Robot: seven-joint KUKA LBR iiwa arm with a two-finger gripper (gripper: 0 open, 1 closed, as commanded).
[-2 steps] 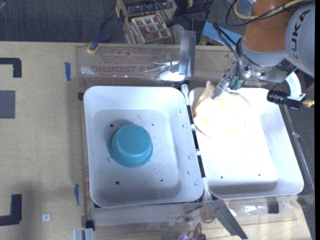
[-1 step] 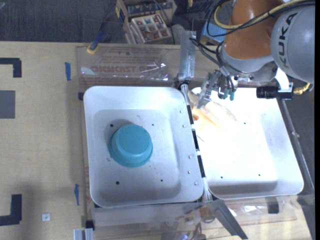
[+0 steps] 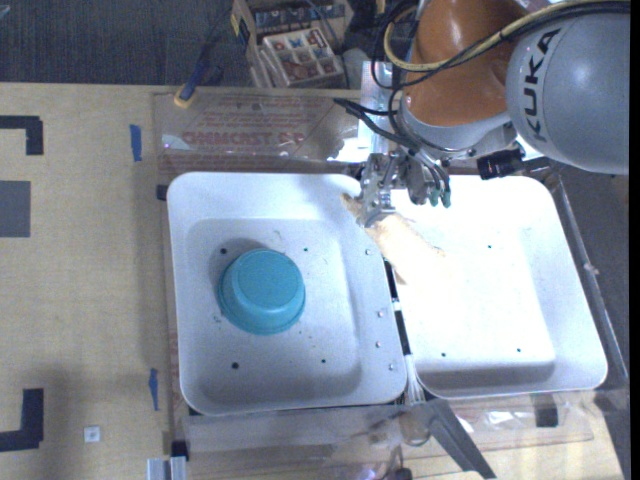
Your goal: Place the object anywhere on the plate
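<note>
A round blue plate (image 3: 262,290) lies in the left bin (image 3: 190,218), left of its middle. My gripper (image 3: 377,208) hangs over the back of the seam between the two bins, well to the right of and behind the plate. A pale tan, elongated object (image 3: 405,243) slants down and to the right from the fingertips, its upper end caught between them. It looks blurred. Its lower end reaches over the left edge of the right bin (image 3: 560,268).
The grey arm with its orange band (image 3: 460,48) covers the back right of the view. A clear plastic sheet (image 3: 250,133) lies behind the left bin. Boxes (image 3: 295,38) stand on the floor beyond the bench.
</note>
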